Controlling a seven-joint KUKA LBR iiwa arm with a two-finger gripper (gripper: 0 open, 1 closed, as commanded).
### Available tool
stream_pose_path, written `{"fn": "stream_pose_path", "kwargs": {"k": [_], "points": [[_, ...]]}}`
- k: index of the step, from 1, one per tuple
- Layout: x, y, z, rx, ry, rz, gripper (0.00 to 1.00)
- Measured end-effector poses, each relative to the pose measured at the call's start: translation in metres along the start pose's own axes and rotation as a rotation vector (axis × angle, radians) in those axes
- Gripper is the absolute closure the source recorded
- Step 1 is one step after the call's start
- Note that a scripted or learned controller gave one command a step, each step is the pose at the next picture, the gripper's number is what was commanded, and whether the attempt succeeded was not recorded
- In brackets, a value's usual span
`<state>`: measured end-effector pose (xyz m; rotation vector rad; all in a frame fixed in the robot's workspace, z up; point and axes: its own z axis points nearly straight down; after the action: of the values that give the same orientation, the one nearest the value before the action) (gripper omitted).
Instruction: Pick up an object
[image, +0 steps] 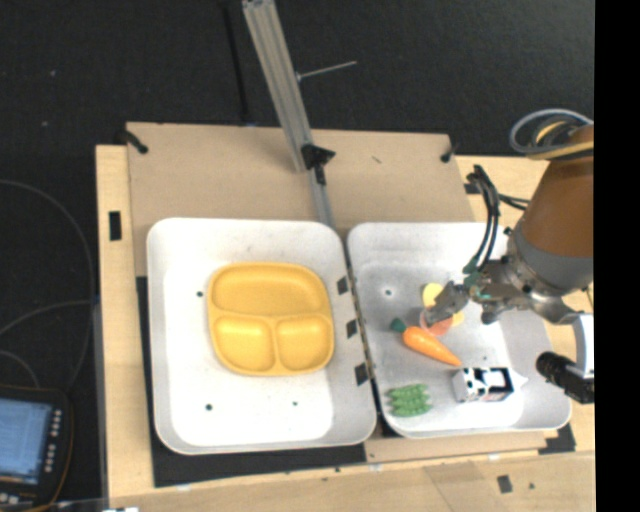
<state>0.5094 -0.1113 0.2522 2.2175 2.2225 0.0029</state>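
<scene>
Camera view | gripper (447, 308) low in the right bin (400, 250), over a yellow-pink toy (437, 296) | finger state: cannot tell | toy carrot (431, 345) just beside, unlifted | pick not yet shown complete

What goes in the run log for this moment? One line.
gripper: above right bin, beside carrot | grasp: unconfirmed | yellow tray: left bin
</scene>
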Motion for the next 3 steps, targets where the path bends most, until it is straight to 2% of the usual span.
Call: {"fn": "stream_pose_path", "kwargs": {"k": [1,2,3], "points": [[0.0,0.0,0.0,-0.001,0.0,0.002,0.0],[0.0,0.01,0.053,0.006,-0.001,0.004,0.0],[0.01,0.007,0.104,0.007,0.0,0.003,0.0]]}}
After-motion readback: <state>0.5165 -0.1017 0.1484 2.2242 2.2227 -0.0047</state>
